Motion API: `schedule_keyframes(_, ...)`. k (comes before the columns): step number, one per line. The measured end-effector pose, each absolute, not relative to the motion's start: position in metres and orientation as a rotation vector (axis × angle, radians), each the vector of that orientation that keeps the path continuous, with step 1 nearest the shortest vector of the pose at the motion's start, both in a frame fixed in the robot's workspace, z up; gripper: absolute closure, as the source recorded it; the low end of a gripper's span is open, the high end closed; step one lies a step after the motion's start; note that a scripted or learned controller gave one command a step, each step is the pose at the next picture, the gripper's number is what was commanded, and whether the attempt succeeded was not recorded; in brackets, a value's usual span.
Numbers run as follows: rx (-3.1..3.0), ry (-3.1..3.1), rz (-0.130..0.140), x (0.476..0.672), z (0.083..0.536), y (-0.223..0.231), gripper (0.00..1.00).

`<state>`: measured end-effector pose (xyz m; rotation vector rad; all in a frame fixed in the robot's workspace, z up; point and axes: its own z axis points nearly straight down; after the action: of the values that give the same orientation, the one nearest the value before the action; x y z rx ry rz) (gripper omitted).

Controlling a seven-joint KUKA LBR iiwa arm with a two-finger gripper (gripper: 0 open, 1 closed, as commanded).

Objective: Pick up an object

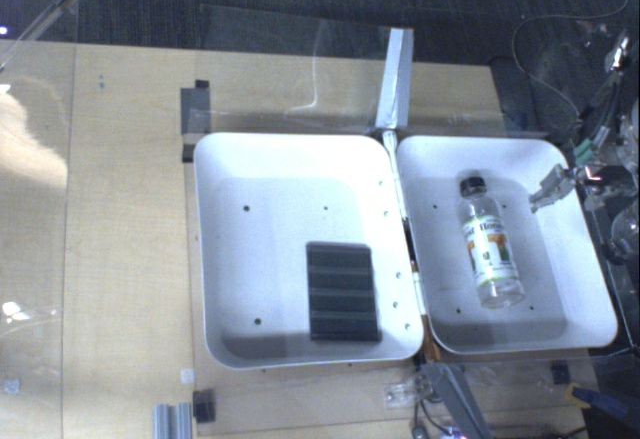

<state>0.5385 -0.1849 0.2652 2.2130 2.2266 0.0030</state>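
Observation:
A clear plastic bottle (pixel 488 245) with a black cap and an orange-and-green label lies on its side in the right bin (pixel 560 322), cap toward the far wall. A black ridged rectangular block (pixel 342 292) lies flat in the left bin (pixel 230 227), near its front right. My gripper (pixel 553 189) hangs at the right bin's far right edge, up and to the right of the bottle, apart from it. Nothing shows in its grasp.
A metal strip (pixel 394 77) runs back from the seam between the bins. Cables and arm parts (pixel 600 127) crowd the right side. Small black clamps (pixel 200 102) sit at the bench by the left bin's corners.

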Motion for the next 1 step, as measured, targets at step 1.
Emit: schedule_keyframes(1, 2.1, 2.306, 0.02, 0.5635, 0.1515, -0.1885, 0.0)
